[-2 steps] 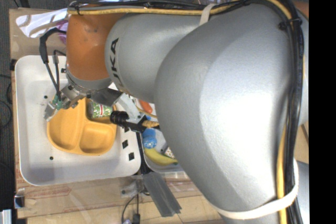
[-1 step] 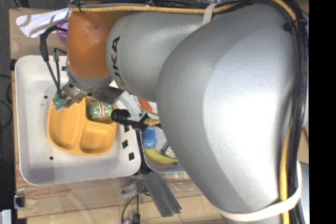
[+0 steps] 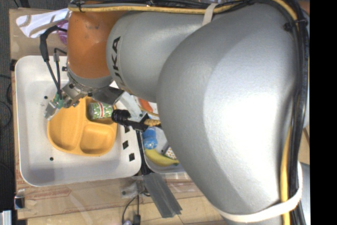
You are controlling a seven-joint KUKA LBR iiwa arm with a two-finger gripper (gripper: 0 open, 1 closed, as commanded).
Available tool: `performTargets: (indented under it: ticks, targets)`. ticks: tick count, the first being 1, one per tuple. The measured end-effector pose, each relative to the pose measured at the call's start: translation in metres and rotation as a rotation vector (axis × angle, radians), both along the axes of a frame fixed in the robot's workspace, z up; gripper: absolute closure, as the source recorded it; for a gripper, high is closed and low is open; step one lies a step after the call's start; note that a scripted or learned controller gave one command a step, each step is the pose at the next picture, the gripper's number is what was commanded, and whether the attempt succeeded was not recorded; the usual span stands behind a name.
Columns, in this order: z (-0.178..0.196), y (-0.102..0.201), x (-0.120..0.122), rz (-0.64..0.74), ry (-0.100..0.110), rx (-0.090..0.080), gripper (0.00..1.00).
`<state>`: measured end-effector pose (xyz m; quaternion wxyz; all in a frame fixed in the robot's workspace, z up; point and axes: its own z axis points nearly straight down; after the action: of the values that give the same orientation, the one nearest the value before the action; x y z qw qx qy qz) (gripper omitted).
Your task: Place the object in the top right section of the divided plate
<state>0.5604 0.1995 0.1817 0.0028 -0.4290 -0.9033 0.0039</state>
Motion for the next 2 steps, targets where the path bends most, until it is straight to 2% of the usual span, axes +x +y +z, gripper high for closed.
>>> performTargets:
  ticks: [1, 2]
  targets:
    - [0.0078, 0.0004, 0.0007, 0.003, 0.003, -0.001, 1.00]
    - [0.0078, 0.0005, 0.0006, 0.003, 0.003, -0.001, 0.00]
